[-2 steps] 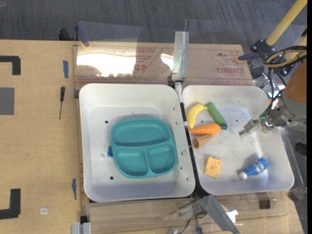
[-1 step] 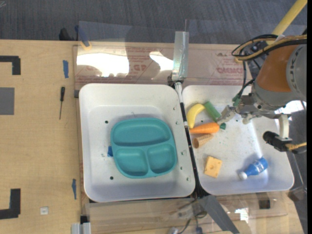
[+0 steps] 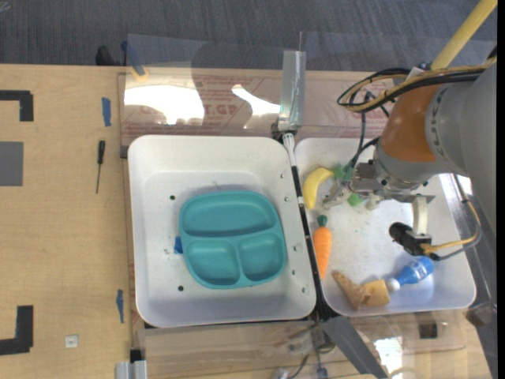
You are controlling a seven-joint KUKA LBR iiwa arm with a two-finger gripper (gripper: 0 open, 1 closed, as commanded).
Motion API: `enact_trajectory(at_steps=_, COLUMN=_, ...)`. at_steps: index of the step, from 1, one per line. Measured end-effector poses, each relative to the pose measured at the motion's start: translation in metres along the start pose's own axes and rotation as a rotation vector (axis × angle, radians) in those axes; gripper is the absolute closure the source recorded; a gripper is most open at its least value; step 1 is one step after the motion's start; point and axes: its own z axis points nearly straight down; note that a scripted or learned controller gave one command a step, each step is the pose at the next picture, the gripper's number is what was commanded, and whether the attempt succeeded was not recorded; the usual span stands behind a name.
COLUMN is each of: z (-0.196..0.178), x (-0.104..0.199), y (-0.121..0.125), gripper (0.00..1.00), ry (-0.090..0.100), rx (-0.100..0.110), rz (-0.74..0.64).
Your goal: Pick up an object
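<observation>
My feed looks down on a pale wooden bench (image 3: 55, 235) with black corner marks, and past its far edge the floor is dark grey carpet (image 3: 237, 6). A clear plastic screen (image 3: 213, 97) stands behind the two white bins, catching glare. The left bin (image 3: 150, 212) carries a teal divided tray (image 3: 231, 238) lying flat in its middle. The right bin (image 3: 454, 287) holds the loose objects.

The pincer (image 3: 347, 194) hangs over the far-left part of the right bin, below the grey arm (image 3: 465, 125) and its orange band (image 3: 410, 125). From this angle I cannot tell whether it is spread or pressed together, and I see nothing pinched in it.

The banana (image 3: 316, 185) lies just to the pincer's left, against the bin's dividing wall, very near but I cannot say touching. The carrot (image 3: 322, 243) lies just nearer the camera than the pincer and slightly left, green top pointing toward it. A tan crumpled piece (image 3: 361, 289) sits well nearer the camera, and a blue bottle-like item (image 3: 412, 275) lies nearer and to the right of the pincer.
</observation>
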Motion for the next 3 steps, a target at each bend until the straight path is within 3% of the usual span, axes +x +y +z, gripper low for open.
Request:
enact_trajectory(at_steps=1, z=-0.013, x=0.000, y=0.002, gripper=1.00, ry=-0.001, rx=-0.005, rz=0.000)
enact_trajectory(at_steps=2, z=-0.102, x=0.060, y=-0.023, gripper=1.00, ry=0.004, rx=-0.004, rz=-0.113)
enact_trajectory(at_steps=3, z=-0.097, x=0.031, y=-0.027, gripper=1.00, ry=0.000, rx=0.007, rz=0.189)
